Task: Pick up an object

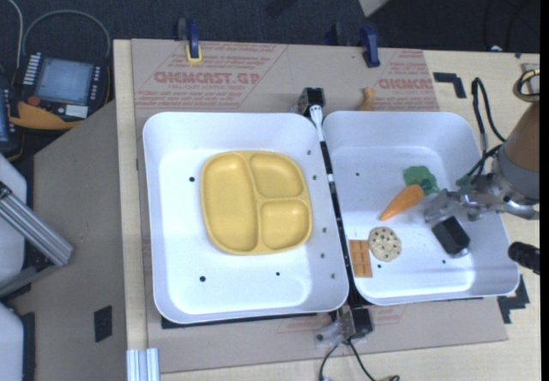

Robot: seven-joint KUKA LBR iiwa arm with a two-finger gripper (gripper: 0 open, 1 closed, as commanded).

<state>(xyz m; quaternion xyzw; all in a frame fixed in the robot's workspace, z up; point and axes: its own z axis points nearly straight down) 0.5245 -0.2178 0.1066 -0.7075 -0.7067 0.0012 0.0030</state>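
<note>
In the right bin (403, 135) an orange toy carrot (401, 202) lies at a slant, its green top (420, 177) pointing to the back right. In front of it rests a round chocolate-chip cookie (384, 244). An orange waffle-like cracker (360, 257) lies by the bin's front-left wall. My gripper (437, 205) is low in the right bin, just right of the carrot's thick end and close to its green top. Nothing is visibly held in it.
The left bin (171, 225) holds a yellow plate (256, 200) with three compartments. The ridge between the two bins runs just left of the cracker. The arm comes in over the right bin's right wall (480, 156).
</note>
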